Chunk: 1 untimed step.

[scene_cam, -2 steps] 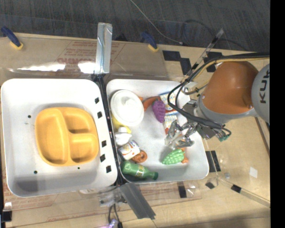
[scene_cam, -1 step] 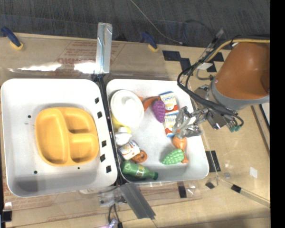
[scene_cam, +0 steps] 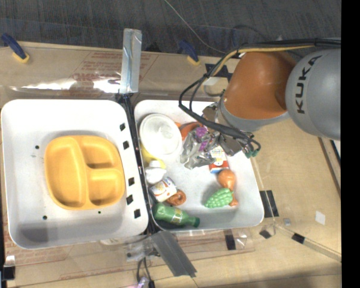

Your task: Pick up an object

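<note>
The right bin [scene_cam: 252, 212] holds several small objects. Among them are a white round lid or bowl [scene_cam: 160, 134], a green bottle [scene_cam: 175, 216] lying by the front wall, a green bumpy toy [scene_cam: 219, 198], an orange-red fruit-like toy [scene_cam: 227, 177] and a small white and red figure [scene_cam: 163, 188]. My gripper [scene_cam: 196, 150] reaches down into the middle of this bin, just right of the white bowl and above the fruit toy. A small printed packet [scene_cam: 216, 157] lies right beside it. The arm's orange band [scene_cam: 258, 89] hides the bin's far right corner.
The left bin [scene_cam: 24, 119] holds a yellow divided tray [scene_cam: 84, 171]. A yellow piece [scene_cam: 156, 162] sits against the wall between the bins. Black cables [scene_cam: 195, 95] loop from the arm over the right bin's far edge. A metal strip [scene_cam: 131, 62] stands behind the bins.
</note>
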{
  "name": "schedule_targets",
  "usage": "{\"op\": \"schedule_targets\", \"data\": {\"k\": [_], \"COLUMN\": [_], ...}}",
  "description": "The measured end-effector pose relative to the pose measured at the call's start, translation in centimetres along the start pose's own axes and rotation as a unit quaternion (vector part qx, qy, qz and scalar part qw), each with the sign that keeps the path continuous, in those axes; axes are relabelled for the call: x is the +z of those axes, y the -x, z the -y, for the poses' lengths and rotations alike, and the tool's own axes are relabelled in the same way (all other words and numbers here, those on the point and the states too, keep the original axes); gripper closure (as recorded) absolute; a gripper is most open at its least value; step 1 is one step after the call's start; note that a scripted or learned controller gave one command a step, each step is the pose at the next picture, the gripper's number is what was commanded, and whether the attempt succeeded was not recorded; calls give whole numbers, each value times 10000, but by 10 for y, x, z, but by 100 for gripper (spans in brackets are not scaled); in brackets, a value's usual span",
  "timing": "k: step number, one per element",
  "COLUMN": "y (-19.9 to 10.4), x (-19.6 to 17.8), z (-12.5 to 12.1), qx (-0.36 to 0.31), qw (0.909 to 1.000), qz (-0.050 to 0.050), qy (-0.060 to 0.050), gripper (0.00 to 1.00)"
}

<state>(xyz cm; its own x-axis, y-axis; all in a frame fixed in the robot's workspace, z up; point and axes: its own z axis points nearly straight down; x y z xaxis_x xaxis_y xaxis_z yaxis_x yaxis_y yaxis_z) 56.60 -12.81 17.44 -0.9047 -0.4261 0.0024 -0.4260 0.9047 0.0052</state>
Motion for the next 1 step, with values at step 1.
{"op": "schedule_targets", "data": {"k": [1], "y": [-29], "x": [83], "z": [-10], "qx": [720], "qw": [9974], "qz": [27], "qy": [-29], "gripper": [100]}}
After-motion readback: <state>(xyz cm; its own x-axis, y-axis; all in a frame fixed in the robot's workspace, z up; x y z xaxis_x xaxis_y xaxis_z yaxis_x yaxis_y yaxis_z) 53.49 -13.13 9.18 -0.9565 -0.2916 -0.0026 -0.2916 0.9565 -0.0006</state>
